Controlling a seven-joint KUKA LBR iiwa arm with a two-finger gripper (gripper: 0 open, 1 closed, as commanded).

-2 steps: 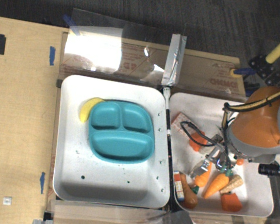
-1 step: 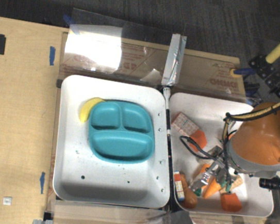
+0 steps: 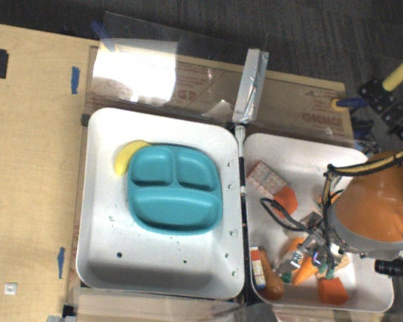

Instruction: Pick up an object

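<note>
While the worktop sits bare-looking on the far left apart from black corner marks and blue tape bits, the left bin carries a teal divided plate, upside unclear, roughly centred toward the back. A yellow piece pokes out from under the plate's back-left edge, touching it.

Right bin is the cluttered one. Near its back-left: a printed packet, with an orange block just in front of it. Along the left wall, toward the front: a small tube or bottle with an orange-white label, lying flat.

Arm comes in from the right, orange band over the bin's right half, black cables looping off it. Claw is down in the front-middle of the bin, right on a carrot-like orange piece that lies tilted directly under or against the tips. Cannot tell whether the claw is spread or pinching; tips are lost in the clutter and cabling. Another orange block lies just right-front of the claw, close but not clearly touching.
</note>
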